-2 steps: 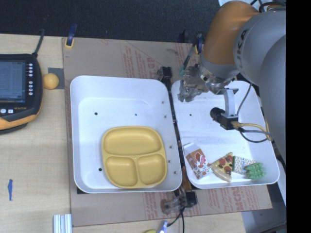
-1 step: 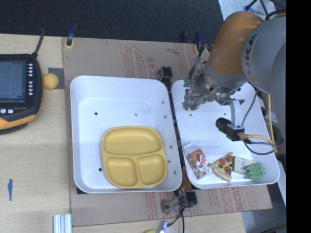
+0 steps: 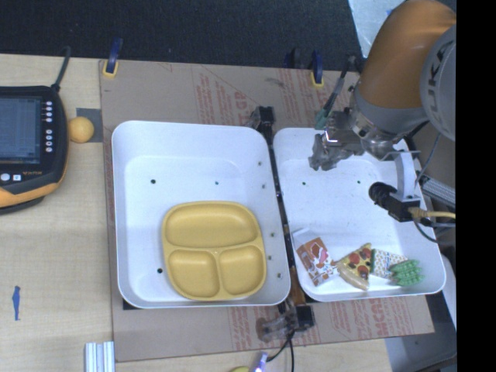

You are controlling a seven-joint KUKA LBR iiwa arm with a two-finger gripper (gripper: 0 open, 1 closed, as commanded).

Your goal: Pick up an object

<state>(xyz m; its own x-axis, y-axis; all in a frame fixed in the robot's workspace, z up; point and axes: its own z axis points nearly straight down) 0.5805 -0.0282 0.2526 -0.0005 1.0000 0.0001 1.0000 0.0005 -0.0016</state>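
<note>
In the right bin [image 3: 341, 200], along its near edge, lie a small red snack packet [image 3: 314, 257], a pizza-slice toy [image 3: 356, 266] and a green, leafy toy [image 3: 397, 268]. My gripper [image 3: 325, 155] hangs over the far left part of that bin, well away from these things. Its dark fingers point down and I see nothing between them. The grey arm with its orange band [image 3: 403, 45] comes in from the upper right.
The left bin [image 3: 139, 161] holds a yellow three-compartment plate [image 3: 215, 249]. A tablet-like pendant [image 3: 27, 142] and a small yellow ball [image 3: 80, 129] lie on the bench at the left. Black clips sit on the strip between the bins.
</note>
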